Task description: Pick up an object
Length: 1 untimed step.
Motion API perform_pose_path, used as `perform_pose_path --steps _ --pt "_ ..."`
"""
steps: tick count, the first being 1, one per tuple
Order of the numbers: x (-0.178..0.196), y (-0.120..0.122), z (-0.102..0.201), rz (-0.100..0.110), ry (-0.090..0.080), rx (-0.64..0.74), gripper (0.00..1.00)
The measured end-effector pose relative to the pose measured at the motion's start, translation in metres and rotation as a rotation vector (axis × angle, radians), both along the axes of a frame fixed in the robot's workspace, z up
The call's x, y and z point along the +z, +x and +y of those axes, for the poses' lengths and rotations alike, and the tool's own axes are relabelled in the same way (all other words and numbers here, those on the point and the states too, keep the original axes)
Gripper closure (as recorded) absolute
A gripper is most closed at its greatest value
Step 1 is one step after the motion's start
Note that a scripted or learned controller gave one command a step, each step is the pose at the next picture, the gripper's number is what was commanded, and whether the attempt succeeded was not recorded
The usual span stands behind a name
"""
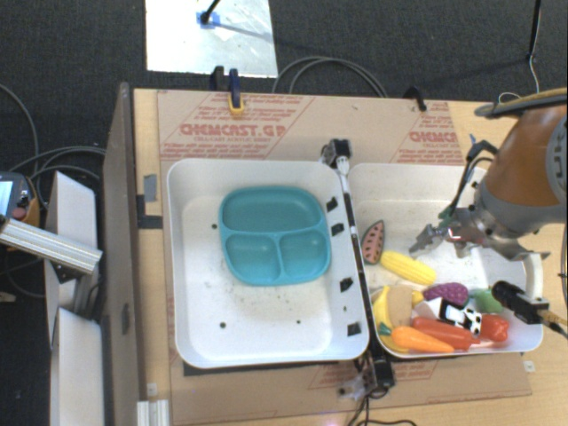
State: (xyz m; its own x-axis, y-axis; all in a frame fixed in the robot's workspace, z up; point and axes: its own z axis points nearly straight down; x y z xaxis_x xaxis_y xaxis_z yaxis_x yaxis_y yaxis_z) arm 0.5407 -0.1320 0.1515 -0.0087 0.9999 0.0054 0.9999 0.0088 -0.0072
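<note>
While I hang over the right bin (417,177), the picking is, as I judge it, at the approach stage: my gripper (437,235) sits above bare white floor near the bin's middle, and nothing shows pinched in it. Whether my jaws are spread or pressed together I cannot tell; the metal there is a dark, tangled blur against my own wrist.

The things I might take lie below and beside me. The corn cob (407,267) is nearest, just beside my tip toward the bin's front. The watermelon slice (374,240) lies alone against the divider between the bins. The rest crowd the front corner: a banana (382,309), a carrot (424,339), a purple eggplant (446,292) and a red piece (494,328), touching or overlapping one another.

The next move, I reckon, calls for a short shift toward the corn, a turn of the wrist to close across its narrow width, and a straight descent. The heap looks riskier, since a closing grip could catch two toys at once.

The left bin (191,264) holds a teal divided plate (273,236). My arm's bulk covers the right bin's far right side, and a black-and-white toy (461,316) in the heap is too small to name
</note>
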Motion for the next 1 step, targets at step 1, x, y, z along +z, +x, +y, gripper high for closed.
perform_pose_path --steps 1 --pt "-0.0619 -0.0001 0.0386 -0.002 -0.002 -0.001 0.0"
